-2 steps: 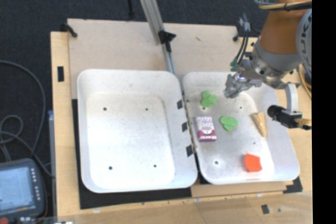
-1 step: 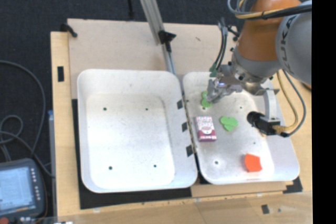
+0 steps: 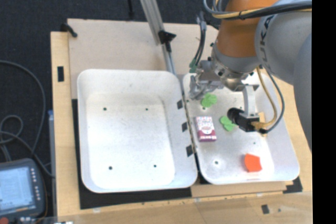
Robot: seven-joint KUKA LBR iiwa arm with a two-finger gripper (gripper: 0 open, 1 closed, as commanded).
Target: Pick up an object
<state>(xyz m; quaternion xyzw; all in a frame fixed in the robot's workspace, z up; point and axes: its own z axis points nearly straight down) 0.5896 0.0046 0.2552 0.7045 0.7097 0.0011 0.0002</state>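
Camera view: arm (image 3: 283, 29) comes in from the right edge of the frame, orange band over the upper part of the right bin (image 3: 278, 165). Gripper (image 3: 202, 93) sits low near that bin's upper-left corner, close to the seam between the two bins.

Fingers state: cannot tell. The wrist body hides most of them, and what shows is too small to read. A green piece (image 3: 209, 100) sits right at the gripper's lower edge; it may be touching the tips, but contact is unclear from this angle.

Other contents of the right bin:
- small box with a pink and white label (image 3: 205, 129), lying flat at centre-left, just below the gripper, near the bin's left wall
- second green piece (image 3: 227, 123), right of the box, just beside a black part on the arm's cable run (image 3: 242, 119)
- orange block (image 3: 252, 162), lower right of the bin, well apart from the rest

Left bin (image 3: 84, 86) takes up the centre-left of the frame, white floor with a few dark dots.

Metal rail (image 3: 149, 5) slants from top centre down to the gap between the bins. Bench (image 3: 126, 44) is tan board. Pendant screen (image 3: 18, 189) sits at the lower left of the frame, off the bench.
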